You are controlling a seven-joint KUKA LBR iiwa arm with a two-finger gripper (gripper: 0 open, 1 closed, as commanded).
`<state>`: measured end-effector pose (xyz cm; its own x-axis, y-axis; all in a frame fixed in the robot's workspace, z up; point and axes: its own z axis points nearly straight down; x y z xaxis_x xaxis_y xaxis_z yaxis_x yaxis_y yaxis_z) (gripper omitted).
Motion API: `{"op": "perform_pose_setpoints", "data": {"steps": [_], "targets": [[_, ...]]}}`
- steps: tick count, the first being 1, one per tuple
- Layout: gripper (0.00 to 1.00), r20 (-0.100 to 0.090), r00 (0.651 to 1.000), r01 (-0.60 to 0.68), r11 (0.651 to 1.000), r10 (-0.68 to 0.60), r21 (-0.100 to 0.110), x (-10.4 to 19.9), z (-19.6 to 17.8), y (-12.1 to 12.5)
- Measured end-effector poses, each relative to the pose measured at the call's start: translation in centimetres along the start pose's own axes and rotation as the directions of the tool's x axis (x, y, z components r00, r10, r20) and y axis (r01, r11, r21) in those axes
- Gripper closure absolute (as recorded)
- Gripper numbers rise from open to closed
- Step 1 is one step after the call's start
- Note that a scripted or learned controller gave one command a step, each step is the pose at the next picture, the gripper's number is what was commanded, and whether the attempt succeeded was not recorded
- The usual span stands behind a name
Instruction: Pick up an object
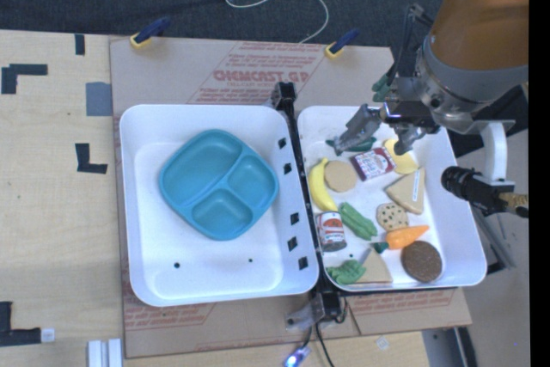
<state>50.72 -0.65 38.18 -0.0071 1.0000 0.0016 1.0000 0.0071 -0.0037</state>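
We see our gripper point(384, 133) hovering with its fingers spread and nothing between them. Just below it lies the maroon packet point(372, 163); the yellow piece point(404, 157) crowds alongside, so closing could catch both.

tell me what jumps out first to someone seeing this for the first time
The big blue divided plate lies alone in the left bin. The right bin is crowded with toy food, notably a banana and an orange carrot. The arm's gripper hangs over that bin's far end.
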Motion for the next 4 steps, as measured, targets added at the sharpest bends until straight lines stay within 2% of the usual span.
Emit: {"op": "perform_pose_setpoints", "data": {"steps": [1,2,3,4], "targets": [[0.0,-0.001,1.0,-0.001,1.0,0.001,-0.023,3.4,-16.3,-2.4],[1.0,0.003,1.0,-0.005,1.0,0.005,-0.003,3.3,-16.3,-2.3],[1.0,0.004,1.0,-0.005,1.0,0.005,0.015,5.5,-1.6,-2.1],[1.0,0.0,1.0,0.0,1.0,0.0,-0.005,11.1,-4.9,-2.3]]}}
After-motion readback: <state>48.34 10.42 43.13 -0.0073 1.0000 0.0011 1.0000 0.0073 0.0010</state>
